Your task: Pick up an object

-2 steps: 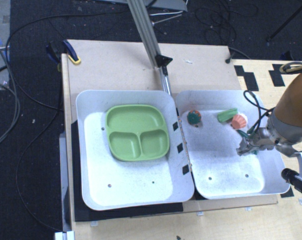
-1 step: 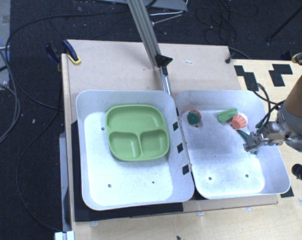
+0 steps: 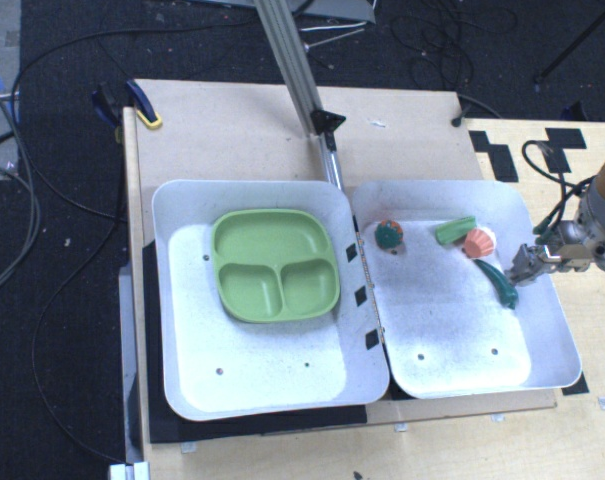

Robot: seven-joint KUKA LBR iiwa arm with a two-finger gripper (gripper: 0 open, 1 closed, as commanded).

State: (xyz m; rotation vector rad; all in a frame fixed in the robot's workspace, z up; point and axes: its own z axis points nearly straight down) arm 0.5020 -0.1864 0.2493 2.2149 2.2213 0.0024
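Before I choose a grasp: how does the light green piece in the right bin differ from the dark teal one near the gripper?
The light green piece is short and blocky; the dark teal piece is longer and thinner. The light green piece lies toward the bin's far side, touching the orange-pink object; the teal piece lies nearer the right wall, beside the gripper. Both lie flat in the right bin.

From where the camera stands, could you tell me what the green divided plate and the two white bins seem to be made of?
The green divided plate looks like moulded plastic, matte: one even colour, rounded rim, soft compartment ridges. The left bin and the right bin look like thin white plastic or coated sheet, slightly speckled, with rounded corners; the view leaves the choice open.
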